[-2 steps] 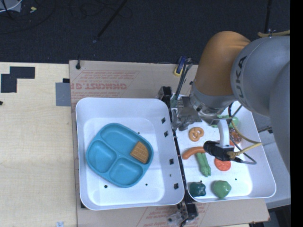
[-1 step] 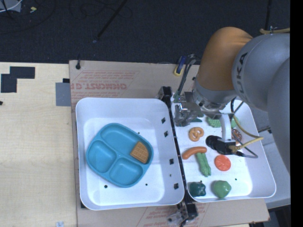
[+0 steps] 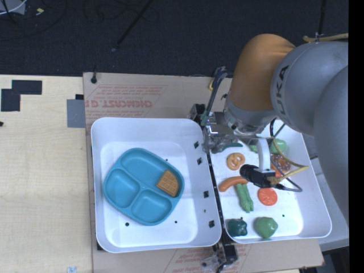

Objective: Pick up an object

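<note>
In the right-hand bin (image 3: 304,206) lie toy foods: a pretzel (image 3: 235,161), an orange sausage (image 3: 230,183), a red tomato (image 3: 267,196). The jaws hang at its upper left corner, near the pretzel; whether open or closed cannot be told.

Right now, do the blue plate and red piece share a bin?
No: the blue plate lies in the view's left bin, the red piece in the right bin.

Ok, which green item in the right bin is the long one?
The green bean pod beside the red tomato; it alone is slim and straight, not a rounded lump.
</note>
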{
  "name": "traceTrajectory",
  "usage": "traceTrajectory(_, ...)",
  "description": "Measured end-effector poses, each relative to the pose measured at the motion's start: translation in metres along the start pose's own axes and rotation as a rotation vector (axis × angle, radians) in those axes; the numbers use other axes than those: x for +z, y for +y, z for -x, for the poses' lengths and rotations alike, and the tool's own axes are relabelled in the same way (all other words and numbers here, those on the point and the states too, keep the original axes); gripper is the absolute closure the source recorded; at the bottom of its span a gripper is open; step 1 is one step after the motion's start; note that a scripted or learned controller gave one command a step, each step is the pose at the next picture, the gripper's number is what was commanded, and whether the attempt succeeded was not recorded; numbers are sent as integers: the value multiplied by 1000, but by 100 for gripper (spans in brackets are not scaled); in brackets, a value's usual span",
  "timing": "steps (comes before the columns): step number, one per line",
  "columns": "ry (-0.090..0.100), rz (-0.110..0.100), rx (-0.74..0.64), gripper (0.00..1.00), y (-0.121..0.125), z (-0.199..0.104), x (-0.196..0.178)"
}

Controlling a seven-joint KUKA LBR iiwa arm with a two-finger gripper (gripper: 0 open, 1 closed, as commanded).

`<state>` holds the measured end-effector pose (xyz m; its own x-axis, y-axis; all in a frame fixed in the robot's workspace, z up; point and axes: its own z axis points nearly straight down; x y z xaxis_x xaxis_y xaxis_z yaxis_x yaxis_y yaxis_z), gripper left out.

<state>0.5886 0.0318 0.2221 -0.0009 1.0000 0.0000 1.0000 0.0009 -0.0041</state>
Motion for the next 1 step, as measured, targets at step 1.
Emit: traceTrajectory(1,-1,-1,3,100,-9,2,3)
